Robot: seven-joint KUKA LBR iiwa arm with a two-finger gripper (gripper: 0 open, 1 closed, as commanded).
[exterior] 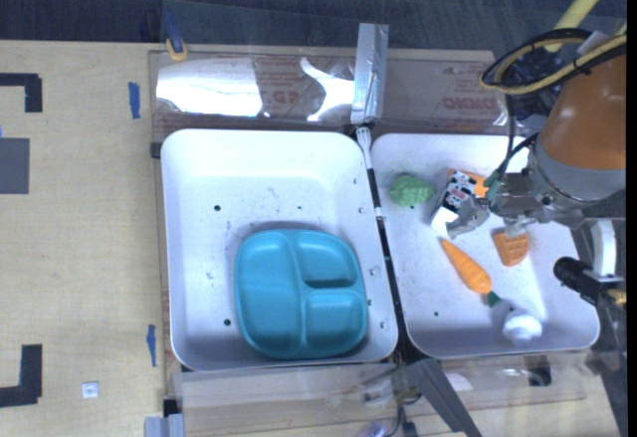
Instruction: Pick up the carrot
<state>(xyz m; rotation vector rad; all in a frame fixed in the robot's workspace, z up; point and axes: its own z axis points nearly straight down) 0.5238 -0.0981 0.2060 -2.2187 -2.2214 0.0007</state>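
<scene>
Above the right bin [418, 321], the gripper [470, 218] hangs near the carrot [466, 266], fingers seemingly apart.

Glossy white plastic bins [199, 226], a smooth matt teal plastic tray [299, 296].

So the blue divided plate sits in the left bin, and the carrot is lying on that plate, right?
Not quite. The blue divided plate does sit in the left bin, but the carrot is not on it. The camera view shows the carrot lying on the floor of the right bin, below the green vegetable and near the gripper.
</scene>
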